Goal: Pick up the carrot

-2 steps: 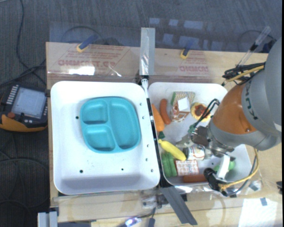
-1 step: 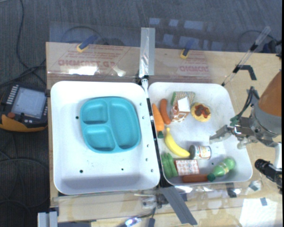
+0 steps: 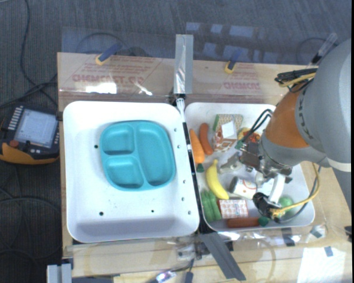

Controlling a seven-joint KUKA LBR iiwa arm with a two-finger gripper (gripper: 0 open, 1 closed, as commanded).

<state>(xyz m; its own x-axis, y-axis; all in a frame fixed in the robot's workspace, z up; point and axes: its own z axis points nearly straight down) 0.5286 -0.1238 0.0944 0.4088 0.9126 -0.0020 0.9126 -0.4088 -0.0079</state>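
Observation:
The carrot (image 3: pixel 196 148) is an orange stick lying lengthwise against the left wall of the right bin (image 3: pixel 304 217). A red-orange sausage (image 3: pixel 206 138) lies just to its right. My gripper (image 3: pixel 244 158) hangs low over the middle of the right bin, below the orange wrist band, roughly a hand's width to the right of the carrot. It is above the clutter near a small printed box (image 3: pixel 227 128) and is apart from the carrot. Nothing shows as lifted out of the bin.
A yellow banana (image 3: pixel 217 181), a green vegetable (image 3: pixel 209 206), a flat packet (image 3: pixel 233 207), a red item (image 3: pixel 243 221) and a green ball (image 3: pixel 286 203) crowd the right bin. The left bin (image 3: pixel 82 208) holds a blue divided plate (image 3: pixel 137 154). A handheld device (image 3: pixel 29 133) sits far left.

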